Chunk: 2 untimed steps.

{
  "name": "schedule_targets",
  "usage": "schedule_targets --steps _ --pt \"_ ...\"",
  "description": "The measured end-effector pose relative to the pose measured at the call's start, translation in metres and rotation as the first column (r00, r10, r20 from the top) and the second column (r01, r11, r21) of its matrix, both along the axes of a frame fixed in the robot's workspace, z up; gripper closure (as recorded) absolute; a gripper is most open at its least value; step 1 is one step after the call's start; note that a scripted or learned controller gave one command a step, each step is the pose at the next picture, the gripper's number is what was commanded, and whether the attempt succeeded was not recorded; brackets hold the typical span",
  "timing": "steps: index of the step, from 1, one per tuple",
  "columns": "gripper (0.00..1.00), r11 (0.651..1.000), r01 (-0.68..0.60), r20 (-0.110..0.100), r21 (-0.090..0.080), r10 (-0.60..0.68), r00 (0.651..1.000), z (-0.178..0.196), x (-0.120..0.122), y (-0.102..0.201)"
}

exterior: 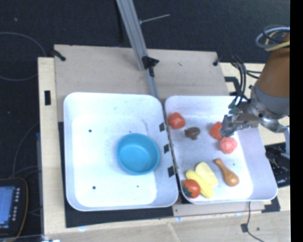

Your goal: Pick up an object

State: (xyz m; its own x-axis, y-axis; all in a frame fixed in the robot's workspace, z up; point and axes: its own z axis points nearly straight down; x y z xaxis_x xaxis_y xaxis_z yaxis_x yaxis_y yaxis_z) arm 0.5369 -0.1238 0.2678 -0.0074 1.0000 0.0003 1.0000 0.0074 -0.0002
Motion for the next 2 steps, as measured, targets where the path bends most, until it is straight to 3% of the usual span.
schedule_targets --steps 2 --pt "1.00 1.000 0.000 -0.003 0.001 0.000 1.000 -0.025 -0.013 0.093"
